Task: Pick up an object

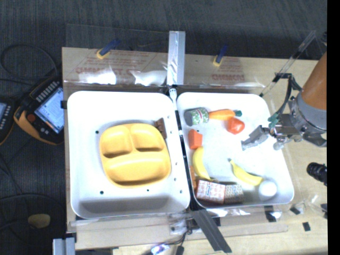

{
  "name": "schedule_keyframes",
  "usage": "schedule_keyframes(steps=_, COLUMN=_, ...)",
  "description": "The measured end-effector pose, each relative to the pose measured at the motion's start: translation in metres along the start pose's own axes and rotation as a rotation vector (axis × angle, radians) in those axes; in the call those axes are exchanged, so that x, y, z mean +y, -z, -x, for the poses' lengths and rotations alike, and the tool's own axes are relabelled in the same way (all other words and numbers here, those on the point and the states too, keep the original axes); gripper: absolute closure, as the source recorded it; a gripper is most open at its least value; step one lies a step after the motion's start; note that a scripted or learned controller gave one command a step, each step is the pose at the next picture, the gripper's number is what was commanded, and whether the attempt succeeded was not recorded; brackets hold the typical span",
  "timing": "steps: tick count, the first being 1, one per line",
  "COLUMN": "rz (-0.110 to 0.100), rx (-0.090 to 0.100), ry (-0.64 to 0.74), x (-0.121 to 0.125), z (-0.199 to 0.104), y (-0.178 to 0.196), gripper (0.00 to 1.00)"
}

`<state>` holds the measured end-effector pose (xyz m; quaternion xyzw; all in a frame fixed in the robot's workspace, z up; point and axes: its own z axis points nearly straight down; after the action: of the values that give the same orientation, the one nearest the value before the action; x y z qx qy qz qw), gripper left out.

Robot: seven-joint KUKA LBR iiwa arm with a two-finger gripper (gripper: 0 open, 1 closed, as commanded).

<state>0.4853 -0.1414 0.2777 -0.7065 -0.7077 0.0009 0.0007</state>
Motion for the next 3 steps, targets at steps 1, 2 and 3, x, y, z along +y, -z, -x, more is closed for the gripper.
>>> schedule_keyframes(steps=1, rz=0.003, rx=-0.001, ry=0.305, x=0.0, z=-0.014, y=0.04, gripper=0.0)
schedule_keyframes(steps=2, rz=-0.002, rx=0.002, ry=0.188, x=-0.002, z=-0.017, y=-0.13, gripper=0.0)
schedule_keyframes(steps=3, rz=0.004, rx=0.0, ry=0.255, x=0.012, z=0.011, y=-0.184, gripper=0.0)
